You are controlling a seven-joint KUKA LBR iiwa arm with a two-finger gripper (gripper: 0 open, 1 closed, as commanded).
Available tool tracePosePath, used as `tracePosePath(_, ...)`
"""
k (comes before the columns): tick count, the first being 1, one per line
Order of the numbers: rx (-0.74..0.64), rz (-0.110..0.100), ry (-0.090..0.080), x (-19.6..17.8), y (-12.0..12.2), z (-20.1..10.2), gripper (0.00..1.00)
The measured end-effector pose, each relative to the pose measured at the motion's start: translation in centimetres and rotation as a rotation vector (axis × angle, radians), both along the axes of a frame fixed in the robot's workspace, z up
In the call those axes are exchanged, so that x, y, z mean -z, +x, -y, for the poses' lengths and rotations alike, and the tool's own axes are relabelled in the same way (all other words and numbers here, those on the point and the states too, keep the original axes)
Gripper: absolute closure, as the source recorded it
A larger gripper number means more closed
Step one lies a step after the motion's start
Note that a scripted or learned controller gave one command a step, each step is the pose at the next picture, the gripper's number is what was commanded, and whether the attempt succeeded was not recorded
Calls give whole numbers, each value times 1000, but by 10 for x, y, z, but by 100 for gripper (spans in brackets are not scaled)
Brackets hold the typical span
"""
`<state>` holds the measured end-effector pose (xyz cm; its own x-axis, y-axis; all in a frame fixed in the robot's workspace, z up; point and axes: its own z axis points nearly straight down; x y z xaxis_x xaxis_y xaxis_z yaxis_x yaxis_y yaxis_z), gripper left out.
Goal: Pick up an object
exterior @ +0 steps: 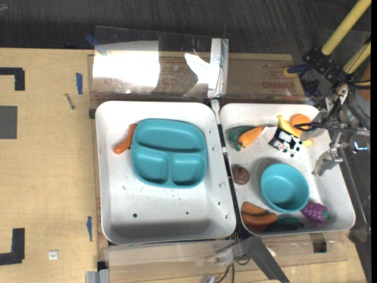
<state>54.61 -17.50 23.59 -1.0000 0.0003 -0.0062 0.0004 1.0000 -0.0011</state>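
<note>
Toys sit in my right white bin (344,193): a round blue plastic bowl (284,186), an orange toy carrot (252,135), purple toy grapes (315,212). My gripper (330,158) hangs at the right rim. I'm lining up and must go lower.

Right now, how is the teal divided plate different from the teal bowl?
The divided plate lies in the left bin; the bowl sits in the right bin. The plate is wide, shallow, rounded-rectangular and split into three compartments, while the bowl is round, deeper and has one hollow. The plate looks larger than the bowl. Only an orange sausage-like toy lies beside the plate, but many small toys surround the bowl. Both share the teal colour.
</note>
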Motion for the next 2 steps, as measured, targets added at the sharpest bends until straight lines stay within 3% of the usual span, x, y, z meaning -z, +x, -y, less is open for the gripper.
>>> tracePosePath(1, -129, 1, -2, 122, -35, 23, 0)
tracePosePath(2, -48, 40, -12, 130, -46, 25, 0)
